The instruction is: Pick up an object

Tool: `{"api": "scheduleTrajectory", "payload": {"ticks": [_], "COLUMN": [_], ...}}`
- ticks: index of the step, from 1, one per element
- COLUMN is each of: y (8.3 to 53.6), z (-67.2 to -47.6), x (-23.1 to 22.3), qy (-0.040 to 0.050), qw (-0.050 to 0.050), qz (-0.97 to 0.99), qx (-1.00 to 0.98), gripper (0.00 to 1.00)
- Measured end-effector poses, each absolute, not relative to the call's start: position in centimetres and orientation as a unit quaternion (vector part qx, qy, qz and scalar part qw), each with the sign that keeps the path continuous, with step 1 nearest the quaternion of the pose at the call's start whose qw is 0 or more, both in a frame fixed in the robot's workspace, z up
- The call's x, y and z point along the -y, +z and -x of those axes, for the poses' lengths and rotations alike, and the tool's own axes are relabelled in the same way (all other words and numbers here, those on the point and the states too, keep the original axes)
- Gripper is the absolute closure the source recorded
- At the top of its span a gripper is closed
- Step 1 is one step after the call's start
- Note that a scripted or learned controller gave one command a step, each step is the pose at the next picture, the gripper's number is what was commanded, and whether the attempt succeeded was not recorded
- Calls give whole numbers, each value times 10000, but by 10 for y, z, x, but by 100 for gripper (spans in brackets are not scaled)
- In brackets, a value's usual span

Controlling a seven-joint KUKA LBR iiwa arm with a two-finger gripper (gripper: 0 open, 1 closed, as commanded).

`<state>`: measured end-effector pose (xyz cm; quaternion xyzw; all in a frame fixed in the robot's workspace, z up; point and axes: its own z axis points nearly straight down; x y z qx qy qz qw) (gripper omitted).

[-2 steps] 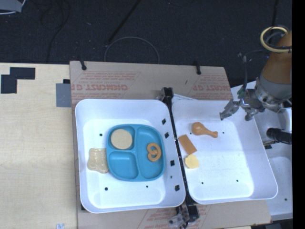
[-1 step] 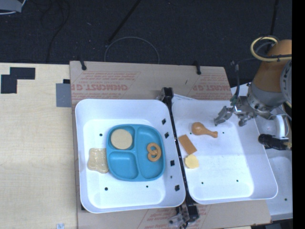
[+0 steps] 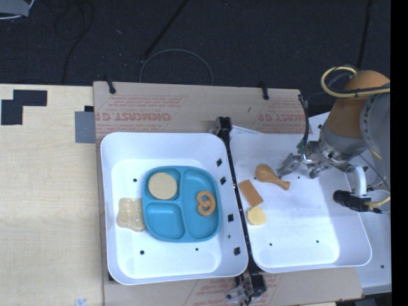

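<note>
Camera view, looking down on the tabletop [image 3: 44, 203] with two white bins side by side.

Claw [image 3: 299, 164] low over the upper right part of the right bin [image 3: 306, 247], fingers spread apart, released, nothing between them. Grey arm with orange band [image 3: 357, 107] rising just right of the claw.

Just left of the claw and slightly below: a tan toy drumstick [image 3: 271, 175] lying on the bin floor, thin end pointing toward the claw, near it but apart. Further left and lower: an orange-brown flat rectangular piece [image 3: 250, 192], tilted, close to the divider between the bins. Just below that piece, touching or nearly so: a pale yellow round piece [image 3: 256, 216].

Well to the left of the claw, in the left bin [image 3: 121, 164]: a blue divided plate [image 3: 180, 204]. In its upper left compartment, a beige round disc [image 3: 162, 185]; in its right compartment, a brown pretzel [image 3: 205, 203]. Beside the plate's left edge, touching it, a pale tan slice resembling bread [image 3: 131, 214], farthest from the claw.
</note>
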<state>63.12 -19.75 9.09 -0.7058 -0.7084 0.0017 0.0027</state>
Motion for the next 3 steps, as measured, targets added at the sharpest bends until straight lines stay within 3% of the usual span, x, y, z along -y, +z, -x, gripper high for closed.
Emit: {"api": "scheduleTrajectory", "payload": {"ticks": [1, 2, 3], "y": [104, 150, 203], "z": [-632, -639, -630], "x": [198, 193, 198], "qy": [9, -7, -5], "qw": [11, -11, -13], "qz": [7050, 7064, 7080], "qx": [7092, 7078, 7062], "gripper": [100, 100, 100]}}
